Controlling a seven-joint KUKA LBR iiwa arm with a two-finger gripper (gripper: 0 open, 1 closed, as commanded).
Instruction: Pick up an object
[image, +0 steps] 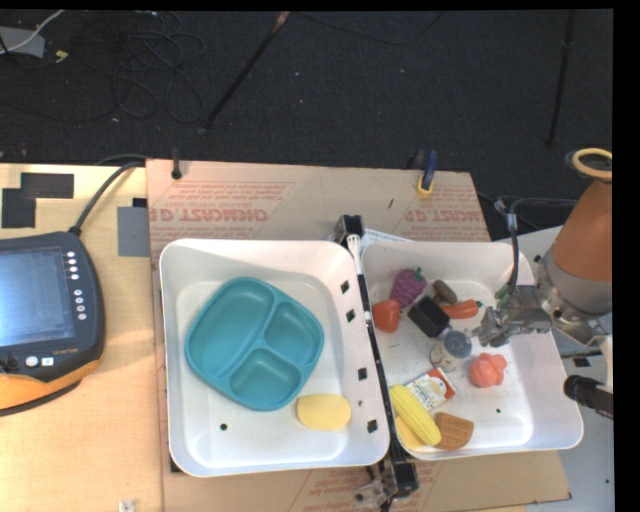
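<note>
Toys (430, 316) crowd bin (545, 428) beneath gripper (493, 331).

The worktop (60, 420) carries a brown cardboard sheet (300, 205). Two white bins (175, 300) sit side by side on the cardboard. A teach pendant (45, 305) lies left of the cardboard.

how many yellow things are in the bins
2. A yellow lemon-like piece lies in the left bin beside the teal plate; a corn cob lies in the right bin.
</note>
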